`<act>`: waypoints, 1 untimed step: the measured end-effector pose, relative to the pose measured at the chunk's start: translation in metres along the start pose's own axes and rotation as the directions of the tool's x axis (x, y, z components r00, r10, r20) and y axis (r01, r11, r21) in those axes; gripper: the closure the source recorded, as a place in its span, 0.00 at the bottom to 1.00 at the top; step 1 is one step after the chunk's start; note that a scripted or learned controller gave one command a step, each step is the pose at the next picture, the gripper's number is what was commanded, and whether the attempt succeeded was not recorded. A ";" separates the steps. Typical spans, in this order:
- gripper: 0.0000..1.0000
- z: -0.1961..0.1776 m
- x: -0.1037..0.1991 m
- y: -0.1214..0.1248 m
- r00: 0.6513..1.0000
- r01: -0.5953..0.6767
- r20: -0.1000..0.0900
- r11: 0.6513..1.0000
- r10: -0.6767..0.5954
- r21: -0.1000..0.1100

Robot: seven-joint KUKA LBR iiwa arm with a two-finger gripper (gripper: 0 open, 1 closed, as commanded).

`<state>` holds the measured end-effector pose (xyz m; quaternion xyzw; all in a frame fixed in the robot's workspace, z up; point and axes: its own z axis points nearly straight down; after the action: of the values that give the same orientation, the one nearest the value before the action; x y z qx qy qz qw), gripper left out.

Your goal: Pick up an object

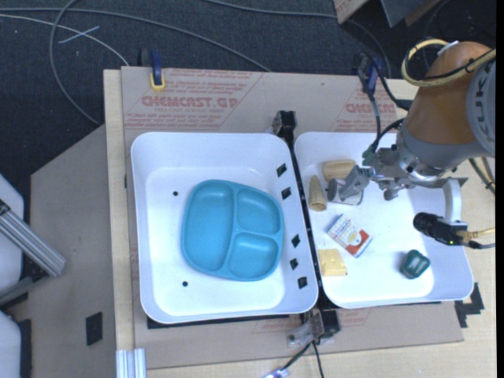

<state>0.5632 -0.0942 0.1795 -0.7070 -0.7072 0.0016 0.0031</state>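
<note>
One camera hangs above the bench [236, 93] and looks down at a slight slant, its far side toward twelve o'clock. It sits far enough back to take in both bins whole, with dark floor and loose cables beyond the bench at eleven and twelve. The left bin [150, 211] lies at about nine o'clock of centre, the right bin [449, 278] at about three to four. The arm [449, 101] comes in at two o'clock, so its bulk stands between the lens and the far part of the right bin.
</note>
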 end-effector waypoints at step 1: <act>0.00 0.063 -0.001 0.001 1.000 0.000 0.000 1.000 0.000 0.002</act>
<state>0.5637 -0.0947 0.1165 -0.7072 -0.7070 0.0022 0.0039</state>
